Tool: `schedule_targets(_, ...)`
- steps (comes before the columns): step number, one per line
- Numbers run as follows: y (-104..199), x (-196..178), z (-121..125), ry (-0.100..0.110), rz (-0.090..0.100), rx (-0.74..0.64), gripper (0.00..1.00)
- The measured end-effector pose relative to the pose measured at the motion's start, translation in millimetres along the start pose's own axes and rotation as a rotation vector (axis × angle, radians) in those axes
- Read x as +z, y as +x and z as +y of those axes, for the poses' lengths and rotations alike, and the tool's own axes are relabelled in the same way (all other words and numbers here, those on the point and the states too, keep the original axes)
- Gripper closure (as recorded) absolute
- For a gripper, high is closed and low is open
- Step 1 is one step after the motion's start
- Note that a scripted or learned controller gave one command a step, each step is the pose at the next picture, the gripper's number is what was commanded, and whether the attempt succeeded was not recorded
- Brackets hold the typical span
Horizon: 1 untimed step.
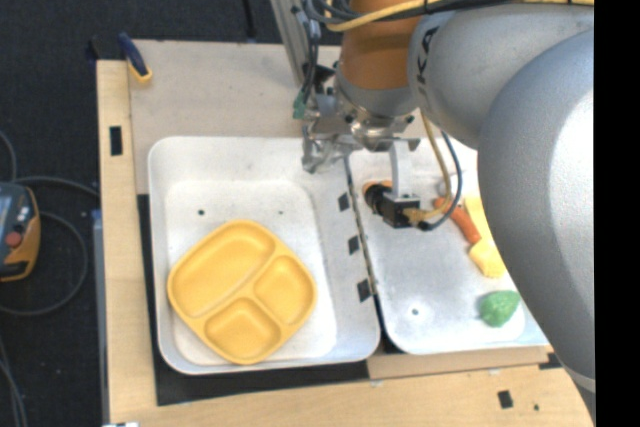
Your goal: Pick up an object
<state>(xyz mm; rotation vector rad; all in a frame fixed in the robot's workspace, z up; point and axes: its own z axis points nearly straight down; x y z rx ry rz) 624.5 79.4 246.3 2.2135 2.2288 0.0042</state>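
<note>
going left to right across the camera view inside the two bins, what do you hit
yellow divided plate in the left bin → gripper over the divide between the bins → orange carrot-like piece → yellow block → green lump, all three in the right bin

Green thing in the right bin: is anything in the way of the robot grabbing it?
Nothing visible blocks the green thing. It lies by itself in the right bin, bare floor around it. The end effector sits higher up, near the bins' top edge.

Blue clamp (134, 57) — bench (200, 95) corner
</note>
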Motion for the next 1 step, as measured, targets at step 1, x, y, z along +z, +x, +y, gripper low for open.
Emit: schedule_targets(1, 7.2, 4.5, -6.4, 0.003, -0.002, 0.003, 1.00)
